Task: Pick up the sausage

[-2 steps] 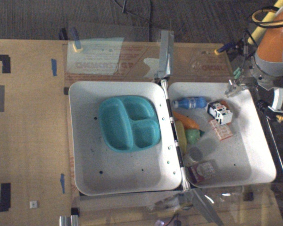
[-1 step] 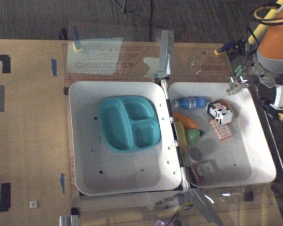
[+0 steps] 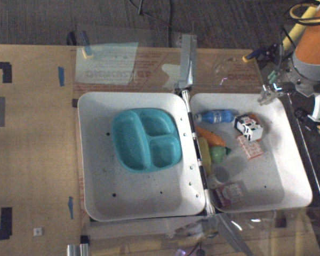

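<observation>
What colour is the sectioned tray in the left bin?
Teal, seen in the camera view: the sectioned tray.

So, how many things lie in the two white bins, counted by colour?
Teal: 1, the divided plate in the left bin
Blue: 1, the bottle
Orange: 1, a long item
Yellow: 1
Green: 1
White and black: 1, a box
Pinkish packets: 2
Total: 8
</observation>
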`<state>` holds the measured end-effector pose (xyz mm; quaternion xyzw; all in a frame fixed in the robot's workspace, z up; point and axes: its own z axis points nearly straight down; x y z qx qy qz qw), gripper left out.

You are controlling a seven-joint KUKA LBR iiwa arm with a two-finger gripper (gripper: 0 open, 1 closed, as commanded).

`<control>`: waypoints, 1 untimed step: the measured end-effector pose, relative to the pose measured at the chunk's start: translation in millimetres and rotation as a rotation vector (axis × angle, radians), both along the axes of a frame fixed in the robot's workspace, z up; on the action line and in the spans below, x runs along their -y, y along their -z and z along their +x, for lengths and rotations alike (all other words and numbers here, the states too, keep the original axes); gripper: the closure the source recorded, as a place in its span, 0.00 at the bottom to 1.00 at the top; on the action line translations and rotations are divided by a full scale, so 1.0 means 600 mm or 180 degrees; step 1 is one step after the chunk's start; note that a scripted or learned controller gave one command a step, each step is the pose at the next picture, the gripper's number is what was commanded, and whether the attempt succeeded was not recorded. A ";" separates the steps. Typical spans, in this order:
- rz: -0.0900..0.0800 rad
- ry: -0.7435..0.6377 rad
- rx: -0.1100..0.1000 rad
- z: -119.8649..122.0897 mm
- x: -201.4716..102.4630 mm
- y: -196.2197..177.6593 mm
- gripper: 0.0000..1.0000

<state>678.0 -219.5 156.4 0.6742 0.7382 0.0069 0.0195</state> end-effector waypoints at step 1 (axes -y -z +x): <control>-0.0009 -0.0002 0.0014 0.002 0.001 -0.018 1.00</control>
